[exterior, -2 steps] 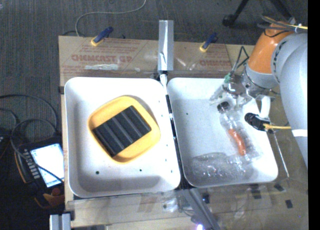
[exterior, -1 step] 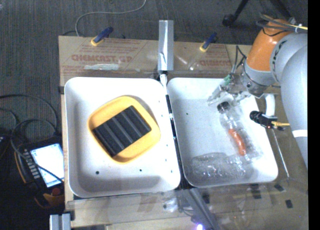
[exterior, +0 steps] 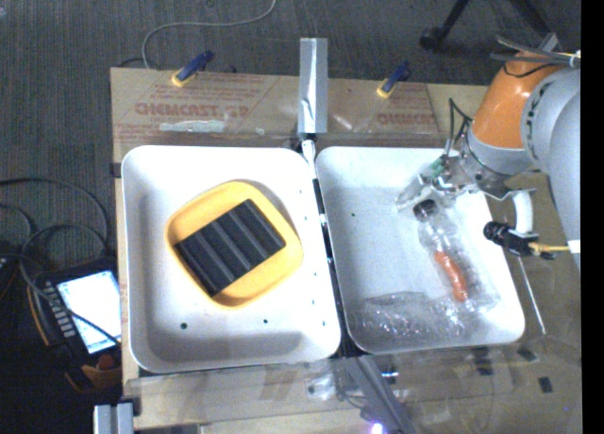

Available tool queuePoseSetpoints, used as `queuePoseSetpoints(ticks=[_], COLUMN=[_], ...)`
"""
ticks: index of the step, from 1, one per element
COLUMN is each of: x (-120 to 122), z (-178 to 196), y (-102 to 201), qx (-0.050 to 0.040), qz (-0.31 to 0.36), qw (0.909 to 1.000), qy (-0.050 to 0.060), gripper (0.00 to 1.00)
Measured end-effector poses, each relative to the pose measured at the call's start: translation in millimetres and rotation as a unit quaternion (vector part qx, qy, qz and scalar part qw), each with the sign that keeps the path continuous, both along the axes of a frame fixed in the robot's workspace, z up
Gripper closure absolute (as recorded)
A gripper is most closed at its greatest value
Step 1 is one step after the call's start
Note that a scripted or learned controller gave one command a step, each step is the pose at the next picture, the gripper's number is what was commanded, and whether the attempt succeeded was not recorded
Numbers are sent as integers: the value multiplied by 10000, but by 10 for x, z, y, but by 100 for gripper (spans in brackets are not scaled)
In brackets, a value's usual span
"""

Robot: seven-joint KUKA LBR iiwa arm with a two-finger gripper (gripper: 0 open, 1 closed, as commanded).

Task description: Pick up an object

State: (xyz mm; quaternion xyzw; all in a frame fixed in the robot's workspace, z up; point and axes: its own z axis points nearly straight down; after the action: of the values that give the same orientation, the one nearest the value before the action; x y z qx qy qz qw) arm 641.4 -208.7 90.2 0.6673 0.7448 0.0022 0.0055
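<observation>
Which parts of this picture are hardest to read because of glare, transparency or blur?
In the camera view, the clear plastic bottle and the crinkled clear wrap blend into the white right bin; the gripper is small and blurred; the yellow-and-black object reads sharply.

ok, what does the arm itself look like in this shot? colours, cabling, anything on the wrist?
The arm has a light grey, rounded shell with a glossy orange band above the wrist. Below the band, the gripper is a cluttered dark and metallic assembly with thin black cables looping beside it and a small green spot. No lettering is readable on it.
</observation>
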Motion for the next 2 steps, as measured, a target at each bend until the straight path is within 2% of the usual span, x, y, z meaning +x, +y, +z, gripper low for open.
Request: queuePoseSetpoints(ticks=[1, 2], x=[18, 17], z=[115, 114], y=[18, 17], qx=[21, 21], qz=[2, 2], qw=[10000, 10000], qy=[-24, -23], gripper=[100, 0])
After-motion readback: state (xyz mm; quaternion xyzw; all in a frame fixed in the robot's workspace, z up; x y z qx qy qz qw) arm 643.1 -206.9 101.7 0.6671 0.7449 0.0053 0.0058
